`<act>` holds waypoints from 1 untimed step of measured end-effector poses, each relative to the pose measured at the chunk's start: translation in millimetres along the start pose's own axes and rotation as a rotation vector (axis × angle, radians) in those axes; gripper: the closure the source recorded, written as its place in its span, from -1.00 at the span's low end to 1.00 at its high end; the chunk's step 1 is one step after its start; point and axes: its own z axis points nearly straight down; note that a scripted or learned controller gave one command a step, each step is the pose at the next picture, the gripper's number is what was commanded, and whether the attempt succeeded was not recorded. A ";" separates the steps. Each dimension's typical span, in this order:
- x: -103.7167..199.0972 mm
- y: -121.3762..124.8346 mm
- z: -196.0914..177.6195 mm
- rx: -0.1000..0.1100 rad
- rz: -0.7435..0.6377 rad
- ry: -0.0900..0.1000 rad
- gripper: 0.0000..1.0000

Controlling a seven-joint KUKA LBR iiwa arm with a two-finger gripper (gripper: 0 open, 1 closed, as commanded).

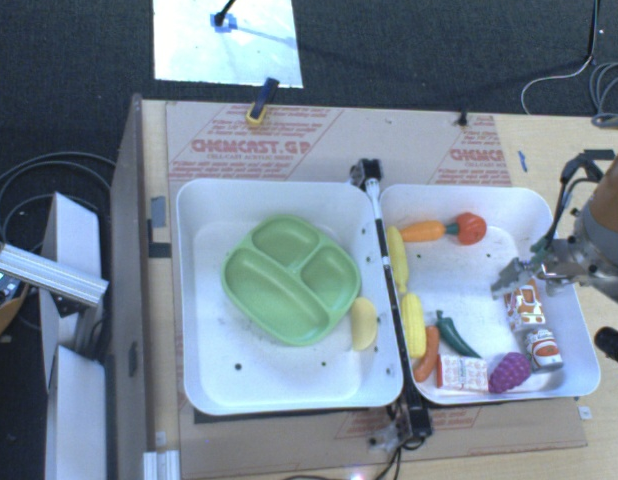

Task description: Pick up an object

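From my remote station the arm point(601, 230) is cut off at the right edge, so I see little beyond its wrist. The gripper point(524, 274) sits low over the right bin point(469, 200), near that bin's right wall; it reads as a grey blur, and I cannot tell how its jaws stand.

Just below the gripper, touching or nearly so, lies a white-and-orange carton point(528, 308), label illegible. Below it is a small can point(542, 348) with an orange band, then a purple grape bunch point(509, 372) and a red-and-white box point(462, 372) along the bin's near wall. I see nothing between the fingers.

Elsewhere in the right bin: an orange carrot point(423, 231) and a red tomato point(471, 227) near the far wall, a yellow corn cob point(397, 255) and a second yellow piece point(413, 323) along the divider, a dark green pepper point(453, 335), and a small orange item point(428, 355) partly tucked under its neighbours.

The left bin point(224, 203) holds a green divided plate point(290, 279), tilted slightly, with a pale yellow lemon-like object point(362, 322) touching its right rim.
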 end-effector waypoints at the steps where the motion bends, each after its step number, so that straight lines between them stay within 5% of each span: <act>1: -45.4 47.3 104.8 -0.024 0.001 -0.010 -1.00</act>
